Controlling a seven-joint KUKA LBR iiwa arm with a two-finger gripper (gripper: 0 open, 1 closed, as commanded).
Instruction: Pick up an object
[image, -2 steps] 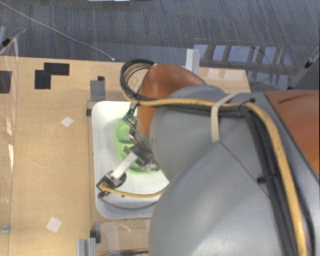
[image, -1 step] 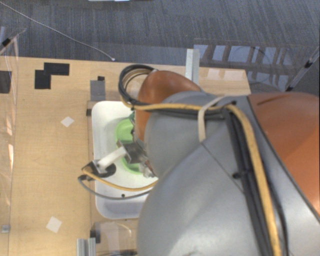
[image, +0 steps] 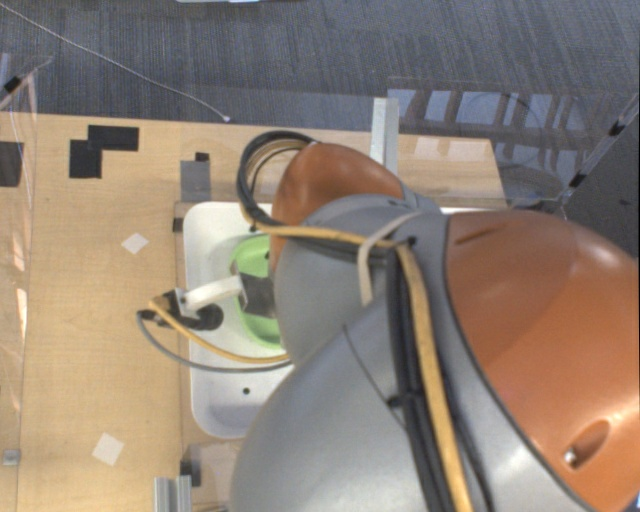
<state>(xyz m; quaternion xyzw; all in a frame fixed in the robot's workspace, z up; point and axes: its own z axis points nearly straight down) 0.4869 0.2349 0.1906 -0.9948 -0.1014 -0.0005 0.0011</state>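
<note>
Seen from above at a slant, with the grey arm sweeping in from the right and covering most of the right and lower part of the view. Crowned by two broad orange patches, a large one near the lower right and a smaller dome further up, close to the middle. Reaching down over the left white bin, which sits on the pale wooden bench. Inside that bin, a bright green object, rounded in outline, lying towards the bin's right side and showing in two patches, one above and one below a dark block. Taken to be the gripper, that dark block, directly over the green object and partly covering its middle; touching it or just above it, impossible to say. Cannot tell how far open the gripper is, nor whether anything is held, since the arm's own bulk hides its working end. Jutting left from the dark block, a short white piece ending at a black plug, with yellow and grey cables looping out past the bin's left wall and back under the arm. Above, a loop of black cable arching over the bin's far edge. On the bench to the left, black marks and two small pale squares, well apart from the bin.
</note>
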